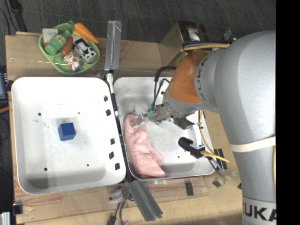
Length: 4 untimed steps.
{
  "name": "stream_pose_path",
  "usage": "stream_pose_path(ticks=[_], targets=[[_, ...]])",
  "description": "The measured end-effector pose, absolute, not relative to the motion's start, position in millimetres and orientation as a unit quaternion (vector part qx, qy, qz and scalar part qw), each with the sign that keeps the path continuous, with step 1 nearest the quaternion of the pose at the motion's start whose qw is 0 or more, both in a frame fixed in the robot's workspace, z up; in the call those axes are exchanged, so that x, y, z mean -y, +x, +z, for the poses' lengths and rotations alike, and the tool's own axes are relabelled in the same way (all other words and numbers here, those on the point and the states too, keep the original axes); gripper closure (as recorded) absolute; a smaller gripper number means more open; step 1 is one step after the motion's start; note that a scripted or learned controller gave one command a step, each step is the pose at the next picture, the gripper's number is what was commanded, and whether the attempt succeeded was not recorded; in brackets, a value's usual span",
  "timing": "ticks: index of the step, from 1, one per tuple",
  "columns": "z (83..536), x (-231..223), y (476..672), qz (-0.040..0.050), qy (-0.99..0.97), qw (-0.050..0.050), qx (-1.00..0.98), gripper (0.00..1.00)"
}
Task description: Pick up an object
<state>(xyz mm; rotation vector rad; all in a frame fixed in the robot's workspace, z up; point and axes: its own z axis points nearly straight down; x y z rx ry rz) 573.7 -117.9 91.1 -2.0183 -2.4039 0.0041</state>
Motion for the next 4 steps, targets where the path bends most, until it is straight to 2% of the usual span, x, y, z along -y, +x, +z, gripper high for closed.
stream_pose_path(ticks=[1, 2, 3, 4], targets=[[92.2, 101.1, 612.1, 0.0002, -0.630, 0.001, 0.776, 0.00], [91.2, 97.2, 565.5, 0.0014, -0.643, 0.002, 0.766, 0.00], [91.1, 116.7, 499.5, 0.0009, -0.632, 0.002, 0.775, 0.00], [166.6, 140.3, 480.5, 0.0001, -0.602, 0.001, 0.799, 0.00]])
